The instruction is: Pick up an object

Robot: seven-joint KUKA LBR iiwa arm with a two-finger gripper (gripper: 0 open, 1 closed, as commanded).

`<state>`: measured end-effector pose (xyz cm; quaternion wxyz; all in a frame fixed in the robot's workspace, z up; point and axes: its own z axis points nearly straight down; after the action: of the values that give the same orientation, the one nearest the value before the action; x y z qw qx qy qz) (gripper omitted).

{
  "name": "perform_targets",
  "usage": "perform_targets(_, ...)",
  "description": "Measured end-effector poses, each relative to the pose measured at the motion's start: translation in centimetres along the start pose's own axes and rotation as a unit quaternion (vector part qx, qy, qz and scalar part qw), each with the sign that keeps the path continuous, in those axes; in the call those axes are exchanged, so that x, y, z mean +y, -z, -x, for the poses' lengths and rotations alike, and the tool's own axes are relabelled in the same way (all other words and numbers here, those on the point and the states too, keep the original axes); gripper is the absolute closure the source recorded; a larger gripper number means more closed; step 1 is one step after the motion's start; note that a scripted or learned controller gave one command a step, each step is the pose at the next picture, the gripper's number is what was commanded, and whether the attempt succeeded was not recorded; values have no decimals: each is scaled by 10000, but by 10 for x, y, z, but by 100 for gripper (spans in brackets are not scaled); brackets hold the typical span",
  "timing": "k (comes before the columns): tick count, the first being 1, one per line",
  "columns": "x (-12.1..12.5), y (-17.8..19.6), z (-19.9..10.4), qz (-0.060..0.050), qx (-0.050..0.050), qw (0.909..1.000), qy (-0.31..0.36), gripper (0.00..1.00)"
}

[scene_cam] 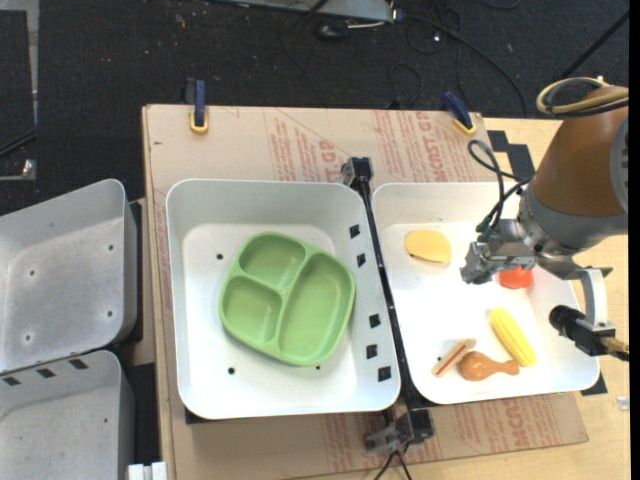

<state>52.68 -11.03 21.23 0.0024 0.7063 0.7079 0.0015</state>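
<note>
Dark speckled carpet with loose cables surrounds a cardboard-topped bench point(300, 138), clipped at its far edge. Off to the left sit two spare white trays point(60, 268), then the left bin point(200, 368) with a green divided plate point(288, 297) lying flat in its middle.

Across the divider, the right bin point(420, 378) has the small things: a yellow slice point(428, 246) near the far side, a brown drumstick-shaped toy point(485, 366) and a thin stick point(453, 357) near the front, and a yellow corn cob point(512, 336) beside them. An orange-red piece point(516, 277) peeks out just beside the claw point(480, 265), which hangs low over the bin's right middle. Whether the claw is spread or closed I cannot tell from here, and nothing is visibly held.

My worry is that the orange-red piece is small and sits off to the claw's side, so a closing grab might nudge it away or catch only air. The smooth white bin floor looks slippery, too.
</note>
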Motion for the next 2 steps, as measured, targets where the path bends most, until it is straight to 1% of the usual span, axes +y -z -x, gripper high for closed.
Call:
perform_targets(1,8,3,-64,-21,16,10000,32,100)
perform_targets(2,18,16,-116,-20,15,10000,31,100)
